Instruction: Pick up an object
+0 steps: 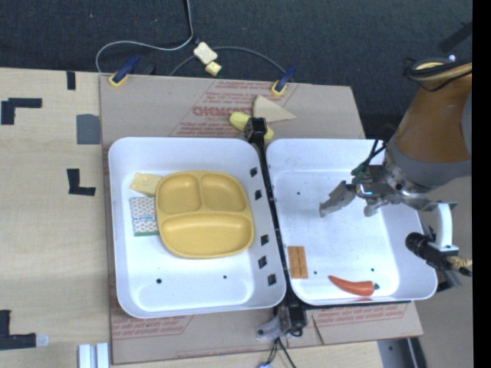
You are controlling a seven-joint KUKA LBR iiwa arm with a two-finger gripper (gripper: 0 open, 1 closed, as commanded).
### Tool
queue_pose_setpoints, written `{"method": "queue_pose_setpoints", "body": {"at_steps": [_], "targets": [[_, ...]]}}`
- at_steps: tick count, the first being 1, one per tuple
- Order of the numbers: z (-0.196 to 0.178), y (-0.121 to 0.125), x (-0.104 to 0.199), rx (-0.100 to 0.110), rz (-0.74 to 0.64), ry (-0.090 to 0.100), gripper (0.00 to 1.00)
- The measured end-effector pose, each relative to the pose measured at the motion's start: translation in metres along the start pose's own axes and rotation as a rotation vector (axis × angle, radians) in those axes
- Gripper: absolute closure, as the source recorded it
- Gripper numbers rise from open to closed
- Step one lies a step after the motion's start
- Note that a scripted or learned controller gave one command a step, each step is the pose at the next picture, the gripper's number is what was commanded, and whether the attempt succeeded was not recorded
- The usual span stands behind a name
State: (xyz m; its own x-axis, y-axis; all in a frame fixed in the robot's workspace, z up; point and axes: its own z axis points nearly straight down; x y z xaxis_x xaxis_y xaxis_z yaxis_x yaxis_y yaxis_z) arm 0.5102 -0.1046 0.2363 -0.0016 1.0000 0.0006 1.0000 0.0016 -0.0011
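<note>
While the arm (430,129) reaches in from the right, its claw (354,202) hangs over the middle of the right bin (307,159), with two grey fingers (334,200) spread apart and nothing between them. Near the front wall of that bin lies an orange-red carrot-shaped toy (353,285), well apart from the claw, and a small orange tag (297,262) lies flat on the bin floor just to the left of it, close to the wall shared by the two bins. Beside it, the left bin (184,294) holds a yellow divided plate (205,213) with three compartments, resting toward the back and middle. Touching the plate's left edge are a pale yellow sponge-like piece (144,182) and, just in front of that, a small patterned block (143,215). Both bins sit on a sheet of cardboard (192,110) spread over the worktop (46,228). At the back, where the bins meet, a yellow clamp (244,120) and a tan wedge (272,110) lie on the cardboard, and a thin cable (184,10) runs over the dark floor behind.
</note>
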Motion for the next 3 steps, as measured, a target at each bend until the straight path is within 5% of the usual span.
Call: {"method": "queue_pose_setpoints", "body": {"at_steps": [1,2,3], "targets": [[0.055,0.022,0.048,0.004,-0.003,0.001,0.0],[0.052,0.087,0.066,-0.004,-0.003,0.0,0.0],[0.138,0.139,-0.016,0.0,0.005,-0.004,0.0]]}}
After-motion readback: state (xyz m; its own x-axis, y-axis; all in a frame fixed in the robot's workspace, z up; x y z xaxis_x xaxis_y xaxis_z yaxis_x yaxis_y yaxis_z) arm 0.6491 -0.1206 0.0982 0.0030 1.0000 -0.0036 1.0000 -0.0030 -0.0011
